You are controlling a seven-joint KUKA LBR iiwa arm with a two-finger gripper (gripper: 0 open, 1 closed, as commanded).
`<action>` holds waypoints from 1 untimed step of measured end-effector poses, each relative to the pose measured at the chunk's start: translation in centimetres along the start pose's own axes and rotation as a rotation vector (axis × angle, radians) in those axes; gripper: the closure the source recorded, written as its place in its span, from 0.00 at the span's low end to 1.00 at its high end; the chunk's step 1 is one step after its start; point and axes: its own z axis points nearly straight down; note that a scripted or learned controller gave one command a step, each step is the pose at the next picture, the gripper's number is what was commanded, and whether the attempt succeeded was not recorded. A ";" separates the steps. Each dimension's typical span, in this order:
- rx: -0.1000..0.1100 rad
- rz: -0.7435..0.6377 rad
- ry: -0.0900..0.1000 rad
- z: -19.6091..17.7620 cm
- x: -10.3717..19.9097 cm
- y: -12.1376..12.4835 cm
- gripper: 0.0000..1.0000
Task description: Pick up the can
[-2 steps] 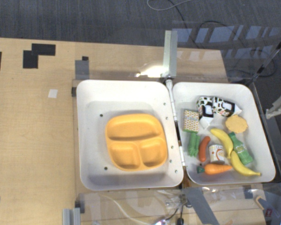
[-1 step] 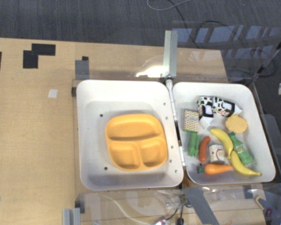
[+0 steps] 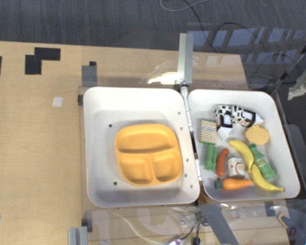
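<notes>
- Can (image 3: 235, 166) is what I'm after: I see it in the near part of the right bin (image 3: 280, 117), a small white tin with a reddish label, standing among the toy food.
- Just on the near side of it, an orange carrot (image 3: 236, 184) lies crosswise, its tip pointing left, touching or almost touching the can's base.
- To the can's left I make out a red sausage (image 3: 222, 162), tilted, right beside it, and further left a green piece (image 3: 210, 157) lying lengthwise near the bin's left wall.
- On the can's right, two yellow bananas (image 3: 255, 167) curve toward the near right corner, and a green bottle (image 3: 262, 163) lies partly across them.
- Further back I see a round tan cookie (image 3: 257, 135) on the right and a small patterned box (image 3: 208, 131) on the left.
- At the far end of that bin sits a black-and-white patterned item (image 3: 235, 116); I cannot tell what it is.
- In the left bin (image 3: 99, 111) I have a yellow divided plate (image 3: 148, 153), lying flat near the middle, well apart from the can.
- As for the gripper, my feed gives me nothing to judge how far it is opened or whether it has hold of anything, so I cannot tell.
</notes>
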 end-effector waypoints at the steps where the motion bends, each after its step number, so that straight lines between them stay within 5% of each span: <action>1: -0.001 0.252 0.000 -0.3 -1.3 5.4 0.00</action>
